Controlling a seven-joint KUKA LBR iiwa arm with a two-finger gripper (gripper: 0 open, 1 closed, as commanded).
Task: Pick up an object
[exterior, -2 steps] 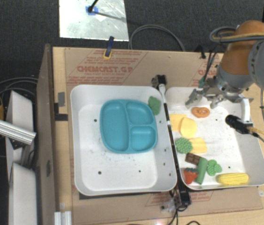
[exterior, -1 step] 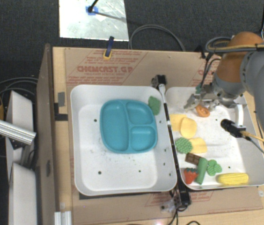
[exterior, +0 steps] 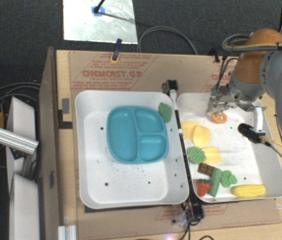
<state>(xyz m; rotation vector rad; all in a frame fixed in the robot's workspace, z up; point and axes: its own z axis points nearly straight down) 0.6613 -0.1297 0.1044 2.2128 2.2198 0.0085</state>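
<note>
Two white bins point(exterior: 96, 194), "CHEMCAST" printed on cardboard point(exterior: 112, 74), claw point(exterior: 219, 109) over orange ring point(exterior: 218, 117), grip unclear

Brown bench board point(exterior: 131, 69) carrying two bins.

Printed with faded red lettering, the flat brown board bears two shallow white plastic bins directly on it, side by side and touching along a dark central seam. The left white bin point(exterior: 93, 184) sits toward the board's left edge; the right white bin point(exterior: 273, 171) reaches its right side. A small blue-and-yellow clip point(exterior: 116, 51) rests at the far edge.
</note>
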